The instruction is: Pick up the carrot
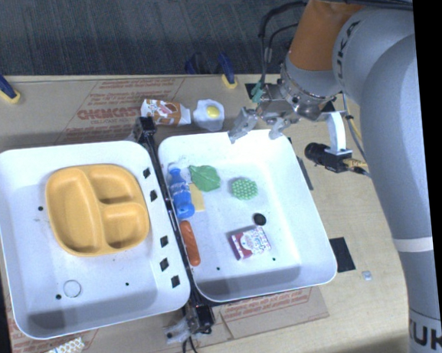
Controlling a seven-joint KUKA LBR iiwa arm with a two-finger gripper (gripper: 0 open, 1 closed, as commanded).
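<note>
Brown cardboard (115,104) printed with red lettering covers the bench, and two shallow white plastic bins are set on it side by side, with dark ribbed flooring seen along the top of the frame. The left bin (27,250) holds a smooth yellow divided tray (97,208) with rounded corners and three compartments. The right bin (304,241) holds several small things: a blue bottle-shaped toy (181,192) against its left wall, a green leaf-shaped piece (205,177) just beside it, a round green knobbly ball (243,187) near the centre, a small black disc (259,220), and a flat red-and-white packet (250,243) toward the lower middle. The carrot (190,242), a slim orange tapered stick, lies lengthwise along the left wall of the right bin, just below the blue toy and well apart from the gripper.

The grey arm (382,81) with its orange band enters from the upper right of the frame. The gripper (259,124) is seen over the upper rim of the right bin; its two metal fingers are spread apart and nothing is held between them.

Above the bins, a small brown-and-white carton (161,112) and a white-and-yellow egg-like toy (210,114) rest on the cardboard. Blue clamps (4,85) are seen at the cardboard's upper edge.
</note>
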